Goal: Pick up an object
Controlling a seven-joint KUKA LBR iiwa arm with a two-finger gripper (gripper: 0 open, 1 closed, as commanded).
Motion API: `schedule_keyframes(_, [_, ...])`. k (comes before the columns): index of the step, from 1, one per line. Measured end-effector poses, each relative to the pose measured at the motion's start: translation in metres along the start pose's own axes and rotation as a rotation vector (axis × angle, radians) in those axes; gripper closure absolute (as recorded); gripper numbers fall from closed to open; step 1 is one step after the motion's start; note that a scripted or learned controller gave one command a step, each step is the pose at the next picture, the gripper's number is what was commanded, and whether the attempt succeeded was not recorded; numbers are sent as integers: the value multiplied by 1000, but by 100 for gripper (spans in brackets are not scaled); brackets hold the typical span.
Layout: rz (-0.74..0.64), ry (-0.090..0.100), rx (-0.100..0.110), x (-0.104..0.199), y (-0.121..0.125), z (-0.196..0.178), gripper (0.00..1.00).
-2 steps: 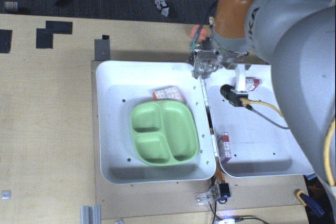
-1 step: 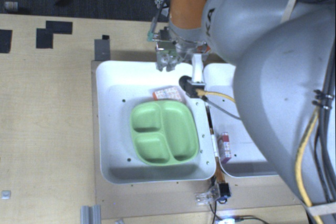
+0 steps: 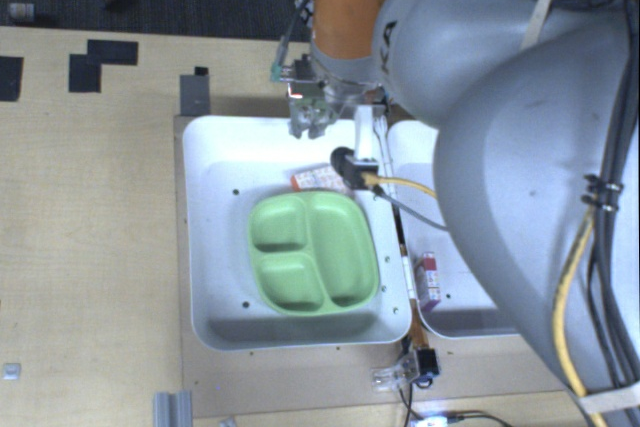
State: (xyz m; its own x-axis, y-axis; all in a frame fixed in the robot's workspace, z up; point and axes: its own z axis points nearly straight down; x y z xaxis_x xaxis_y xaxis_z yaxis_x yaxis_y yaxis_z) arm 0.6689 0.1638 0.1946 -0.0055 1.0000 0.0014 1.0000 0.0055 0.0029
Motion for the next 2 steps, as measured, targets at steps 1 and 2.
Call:
schedule_keyframes(1, [0,0,-1,4,-14,-13,100])
schedule_keyframes(2, [0,0,-1,0,0,-8,100])
